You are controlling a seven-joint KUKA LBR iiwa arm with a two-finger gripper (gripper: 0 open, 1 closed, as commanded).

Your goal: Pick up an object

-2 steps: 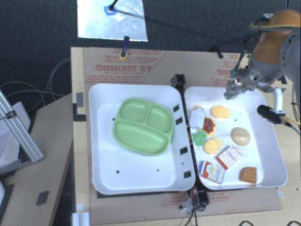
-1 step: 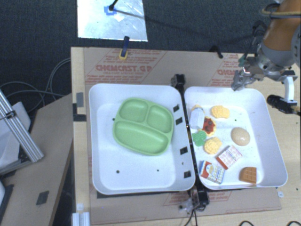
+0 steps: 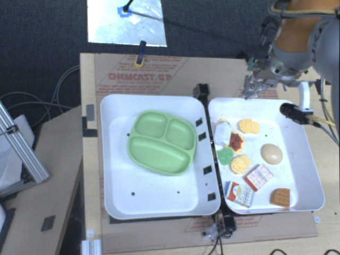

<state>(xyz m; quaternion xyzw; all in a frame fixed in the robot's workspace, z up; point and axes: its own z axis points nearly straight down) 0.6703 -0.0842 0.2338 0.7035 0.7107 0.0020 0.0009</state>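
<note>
Gripper (image 3: pixel 254 89) poised above the far rim of the right bin (image 3: pixel 311 158), finger state impossible to tell. Below, toy foods: waffle (image 3: pixel 248 126), egg (image 3: pixel 271 153), corn (image 3: pixel 240 164), bread slice (image 3: pixel 280 197). Green divided plate (image 3: pixel 161 142) in left bin (image 3: pixel 114 158).

Two bins (image 3: pixel 114 142), one tray (image 3: pixel 161 142), nine toys (image 3: pixel 271 153)

Even, bright overhead light; the white bins (image 3: pixel 159 206) read slightly overexposed. Strong glare on the reflective sheet (image 3: pixel 126 15) beyond the bins. Shadows soft; overall focus mildly soft, grainy.
</note>
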